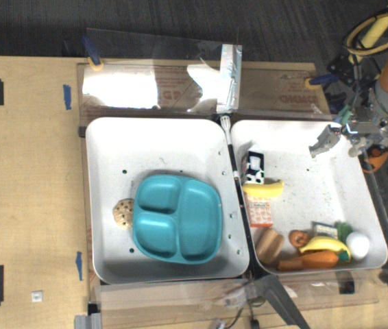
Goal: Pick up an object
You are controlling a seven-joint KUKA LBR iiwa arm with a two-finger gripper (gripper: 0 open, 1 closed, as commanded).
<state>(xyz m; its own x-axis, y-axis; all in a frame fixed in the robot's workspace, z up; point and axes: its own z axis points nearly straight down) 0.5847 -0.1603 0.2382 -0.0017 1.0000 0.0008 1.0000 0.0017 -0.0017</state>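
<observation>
My gripper point(331, 139) hangs over the right bin's point(304, 157) far right corner, nothing between my fingers; whether they stand apart or together I cannot tell. Toys crowd that bin's near edge: a banana point(324, 245), a carrot point(310, 260), a white ball point(357, 245). The left bin point(112, 149) carries a teal divided plate point(177, 217) with a cookie point(122, 212) touching its left edge. Tan bench point(26, 184), dark floor point(180, 5) beyond.

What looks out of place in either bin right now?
A cookie lies loose on the left bin floor, against the teal divided plate, not on it. The right bin's toy food is bunched in its near corner.
</observation>
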